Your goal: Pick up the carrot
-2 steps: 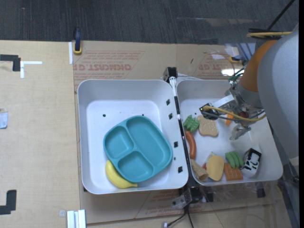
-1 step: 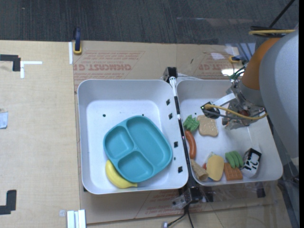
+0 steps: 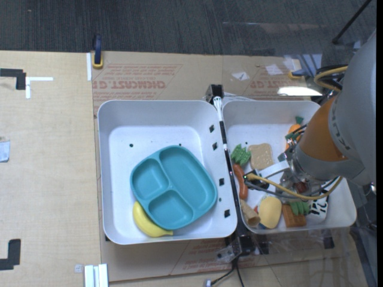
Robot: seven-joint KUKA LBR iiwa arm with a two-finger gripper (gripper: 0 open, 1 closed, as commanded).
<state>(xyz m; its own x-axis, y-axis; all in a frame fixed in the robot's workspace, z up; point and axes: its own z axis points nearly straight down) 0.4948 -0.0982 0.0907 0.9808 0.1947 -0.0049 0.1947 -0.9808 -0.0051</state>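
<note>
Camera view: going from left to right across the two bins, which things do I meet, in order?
Banana → teal divided plate → green leafy toy → slice of bread → orange band of the arm. The crowded items in the right bin's near corner are left out.

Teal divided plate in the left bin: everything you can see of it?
The plate is teal, looks like smooth plastic, with rounded corners and three compartments: one long, two smaller. It lies flat, turned at an angle, on the floor of the left bin, toward the near wall. All compartments look bare. A banana curls against its near-left edge, partly tucked under the rim.
</note>
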